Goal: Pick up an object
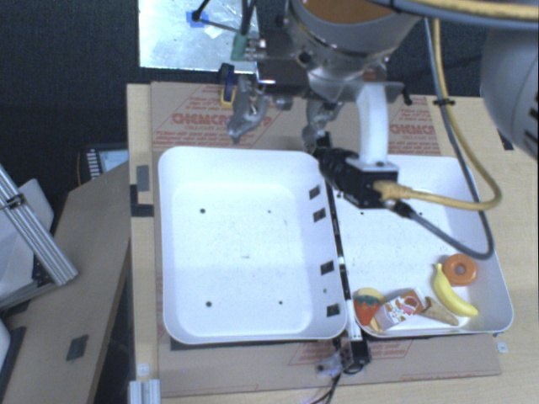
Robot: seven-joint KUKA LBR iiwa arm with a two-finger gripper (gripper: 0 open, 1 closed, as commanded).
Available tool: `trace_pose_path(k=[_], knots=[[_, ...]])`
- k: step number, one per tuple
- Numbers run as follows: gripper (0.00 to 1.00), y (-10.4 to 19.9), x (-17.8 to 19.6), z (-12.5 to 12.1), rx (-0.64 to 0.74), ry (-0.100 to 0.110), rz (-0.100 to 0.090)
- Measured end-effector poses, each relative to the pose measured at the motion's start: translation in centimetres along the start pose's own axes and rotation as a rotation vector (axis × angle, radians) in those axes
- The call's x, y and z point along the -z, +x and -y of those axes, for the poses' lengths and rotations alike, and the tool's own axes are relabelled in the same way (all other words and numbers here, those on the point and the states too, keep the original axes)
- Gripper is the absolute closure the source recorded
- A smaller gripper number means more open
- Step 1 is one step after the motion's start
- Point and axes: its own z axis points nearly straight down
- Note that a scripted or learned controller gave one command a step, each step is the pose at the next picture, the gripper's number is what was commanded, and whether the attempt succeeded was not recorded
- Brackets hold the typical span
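Above the far rim of the left bin (168,225), the gripper (278,129) stood wide and held nothing, well apart from the banana (453,295) and the other items lying in the right bin's (497,310) near corner, so a descent there risked a miss.

We see two bins, the left bin (236,251) and the right bin (421,225), both of smooth white plastic with a faint sheen, standing on brown printed cardboard (194,116) that looks matt and papery over a pale wooden bench (101,251). The gripper (278,129) looks like bare grey metal with a dull shine, the cable (446,199) beside it has a smooth yellow plastic skin, and the banana (453,295) and the orange ring (460,268) seem glossy plastic.
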Motion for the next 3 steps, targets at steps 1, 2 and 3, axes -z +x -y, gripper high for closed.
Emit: trace_pose_path(k=[1, 2, 3], knots=[[1.00, 0.0, 1.2, 0.0, 0.002, -0.002, -0.002], [1.00, -5.6, 0.0, 1.3, -0.006, 0.003, 0.001], [1.00, -9.6, 0.0, 1.2, -0.006, 0.000, 0.001]])
